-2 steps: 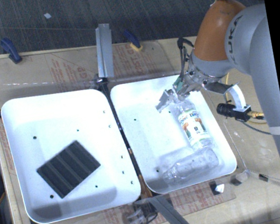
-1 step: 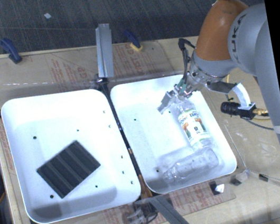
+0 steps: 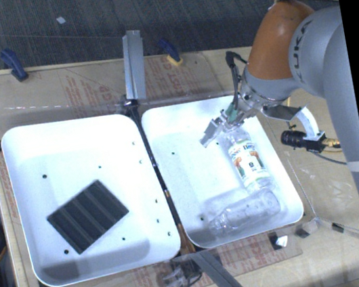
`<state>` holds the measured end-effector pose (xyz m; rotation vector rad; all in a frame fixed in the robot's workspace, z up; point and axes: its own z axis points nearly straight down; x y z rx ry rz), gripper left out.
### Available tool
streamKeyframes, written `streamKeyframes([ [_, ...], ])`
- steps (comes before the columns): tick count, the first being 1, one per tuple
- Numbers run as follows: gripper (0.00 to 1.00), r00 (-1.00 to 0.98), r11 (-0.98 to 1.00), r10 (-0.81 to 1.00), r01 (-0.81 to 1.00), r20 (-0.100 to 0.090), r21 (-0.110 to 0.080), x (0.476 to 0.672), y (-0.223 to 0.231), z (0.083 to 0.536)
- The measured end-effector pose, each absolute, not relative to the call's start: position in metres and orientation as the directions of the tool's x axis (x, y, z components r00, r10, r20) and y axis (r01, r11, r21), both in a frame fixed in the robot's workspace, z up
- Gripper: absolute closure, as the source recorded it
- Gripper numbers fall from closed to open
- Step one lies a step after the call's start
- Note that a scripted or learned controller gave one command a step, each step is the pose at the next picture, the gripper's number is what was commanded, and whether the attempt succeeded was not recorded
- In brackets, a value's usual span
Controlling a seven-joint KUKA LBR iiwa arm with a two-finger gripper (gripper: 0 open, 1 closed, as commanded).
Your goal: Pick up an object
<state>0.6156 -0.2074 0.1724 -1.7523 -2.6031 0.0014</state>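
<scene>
In the right bin (image 3: 185, 173) a clear bottle with a white, orange and green label (image 3: 249, 161) lies lengthwise. A second clear, unlabelled bottle (image 3: 244, 212) rests crosswise near the bin's front wall, just below the first. My gripper (image 3: 220, 127) hangs low in the right bin at the far end of the labelled bottle, close to or touching its top. From this angle the contact is unclear. The left bin (image 3: 23, 153) holds a flat black ribbed pad (image 3: 87, 215).
The grey arm with its orange band (image 3: 278, 39) comes in from the right over the right bin's far right corner. A metal bar (image 3: 133, 65) and blue clamps (image 3: 14, 64) sit on the bench behind the bins.
</scene>
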Motion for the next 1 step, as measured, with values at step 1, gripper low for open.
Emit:
streamKeyframes([
  [1,0.0,-0.376,0.376,0.927,0.927,0.002,-0.003,0.6155,-0.2076,0.1725],
])
